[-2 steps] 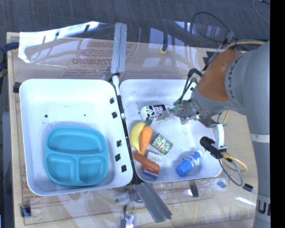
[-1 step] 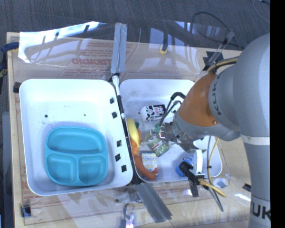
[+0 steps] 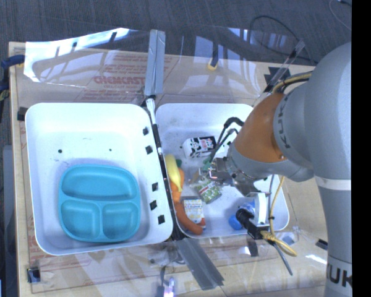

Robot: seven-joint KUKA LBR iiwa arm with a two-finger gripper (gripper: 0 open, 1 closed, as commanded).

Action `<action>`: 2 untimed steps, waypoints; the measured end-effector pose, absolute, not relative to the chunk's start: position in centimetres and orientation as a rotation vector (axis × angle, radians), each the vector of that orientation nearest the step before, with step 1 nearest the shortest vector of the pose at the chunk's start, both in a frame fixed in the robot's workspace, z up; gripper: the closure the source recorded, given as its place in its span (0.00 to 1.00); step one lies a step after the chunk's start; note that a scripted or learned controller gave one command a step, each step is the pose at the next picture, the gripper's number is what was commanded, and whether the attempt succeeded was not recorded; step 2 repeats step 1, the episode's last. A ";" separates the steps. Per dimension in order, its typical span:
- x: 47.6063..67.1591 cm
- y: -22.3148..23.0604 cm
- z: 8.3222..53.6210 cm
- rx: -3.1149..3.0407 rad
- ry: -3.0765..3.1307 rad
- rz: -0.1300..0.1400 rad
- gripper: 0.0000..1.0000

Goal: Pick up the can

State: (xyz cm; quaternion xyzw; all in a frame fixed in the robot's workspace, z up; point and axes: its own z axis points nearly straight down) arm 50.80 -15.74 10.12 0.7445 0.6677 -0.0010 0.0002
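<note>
Your gripper [image 3: 211, 173] hangs low in the right bin [image 3: 173, 113]; you cannot tell its state. The can [image 3: 198, 146] lies just beyond it. Dark carpet [image 3: 62, 11] surrounds the bench [image 3: 80, 73].

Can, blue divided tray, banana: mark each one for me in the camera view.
can [image 3: 199, 146]: camera view, on its black-and-white side.
blue divided tray [image 3: 99, 202]: camera view, on the ridge between its compartments.
banana [image 3: 171, 169]: camera view, on its yellow middle.
</note>
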 end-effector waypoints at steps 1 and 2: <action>49.2 -11.2 24.7 2.113 2.324 0.000 1.00; 49.2 -11.2 24.7 2.113 2.324 0.000 1.00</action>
